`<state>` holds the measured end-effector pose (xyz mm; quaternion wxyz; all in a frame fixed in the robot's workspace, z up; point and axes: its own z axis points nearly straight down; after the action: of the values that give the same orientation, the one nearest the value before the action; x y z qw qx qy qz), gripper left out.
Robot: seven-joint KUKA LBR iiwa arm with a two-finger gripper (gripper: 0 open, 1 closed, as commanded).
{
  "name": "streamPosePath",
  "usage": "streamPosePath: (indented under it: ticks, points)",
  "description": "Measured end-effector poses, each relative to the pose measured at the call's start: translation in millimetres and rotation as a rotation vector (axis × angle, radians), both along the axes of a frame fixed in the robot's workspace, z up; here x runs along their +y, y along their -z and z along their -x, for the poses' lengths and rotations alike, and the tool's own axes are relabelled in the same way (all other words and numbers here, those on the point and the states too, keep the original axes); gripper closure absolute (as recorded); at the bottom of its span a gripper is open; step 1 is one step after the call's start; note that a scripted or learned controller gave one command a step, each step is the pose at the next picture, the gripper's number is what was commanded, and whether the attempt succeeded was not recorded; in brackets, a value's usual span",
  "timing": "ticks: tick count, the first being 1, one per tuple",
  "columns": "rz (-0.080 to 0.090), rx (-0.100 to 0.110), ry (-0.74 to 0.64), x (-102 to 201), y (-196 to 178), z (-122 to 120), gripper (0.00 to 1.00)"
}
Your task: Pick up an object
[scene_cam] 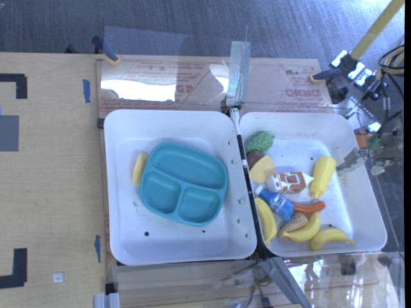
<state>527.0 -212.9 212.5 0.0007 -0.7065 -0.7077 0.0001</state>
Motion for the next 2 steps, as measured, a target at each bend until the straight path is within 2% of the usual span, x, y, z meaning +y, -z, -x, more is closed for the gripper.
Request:
streamPosePath:
  ticks: [1, 2]
  points:
    - [0.008, -0.016, -0.377, 21.9, 93.2, -53.5, 0.00]
    - [0.004, -0.007, -0.252, 11.7, 79.0, -94.7, 0.00]
